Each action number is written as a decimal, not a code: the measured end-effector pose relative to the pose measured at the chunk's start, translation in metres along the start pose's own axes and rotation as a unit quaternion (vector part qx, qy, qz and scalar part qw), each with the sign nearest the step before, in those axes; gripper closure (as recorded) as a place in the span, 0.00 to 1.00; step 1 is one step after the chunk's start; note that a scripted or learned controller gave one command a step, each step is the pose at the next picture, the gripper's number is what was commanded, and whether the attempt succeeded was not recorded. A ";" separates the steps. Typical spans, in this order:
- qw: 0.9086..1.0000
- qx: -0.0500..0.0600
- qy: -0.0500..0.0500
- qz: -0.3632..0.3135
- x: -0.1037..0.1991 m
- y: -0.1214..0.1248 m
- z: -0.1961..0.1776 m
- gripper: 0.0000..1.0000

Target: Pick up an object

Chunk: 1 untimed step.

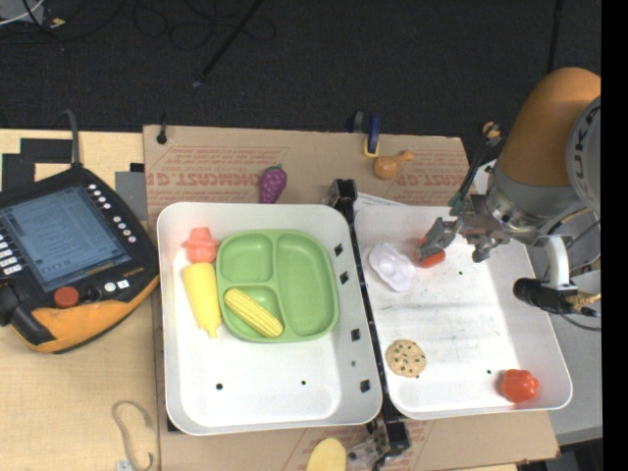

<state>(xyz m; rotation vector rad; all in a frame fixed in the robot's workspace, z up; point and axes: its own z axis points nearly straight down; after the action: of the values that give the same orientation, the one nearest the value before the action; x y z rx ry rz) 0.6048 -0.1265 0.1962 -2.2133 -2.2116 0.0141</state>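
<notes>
My gripper (459,243) hangs low over the back of the right bin (549,346), its two fingers spread apart and open. A small orange-red piece (429,256) lies at the tip of the left finger (439,234), touching or just beside it, not between the two. A crumpled white item (392,267) rests to the left of that piece. Nearer the front lie a round cookie (405,358) and a red toy (518,386) in the front right corner.
The left bin (255,400) holds a green divided plate (299,283) with a corn cob (253,312), a yellow bottle (201,297) and a pink-red toy (200,245). Purple grapes (273,183) and an orange toy (391,164) lie behind the bins. A control pendant (69,253) sits at the left.
</notes>
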 end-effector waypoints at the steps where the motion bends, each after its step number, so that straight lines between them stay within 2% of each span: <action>1: 1.000 -0.006 -0.001 -0.001 0.000 0.003 -0.008 0.00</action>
<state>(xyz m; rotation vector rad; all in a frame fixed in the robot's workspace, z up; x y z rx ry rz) 0.6077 -0.1267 0.2042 -2.2189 -2.2208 0.0016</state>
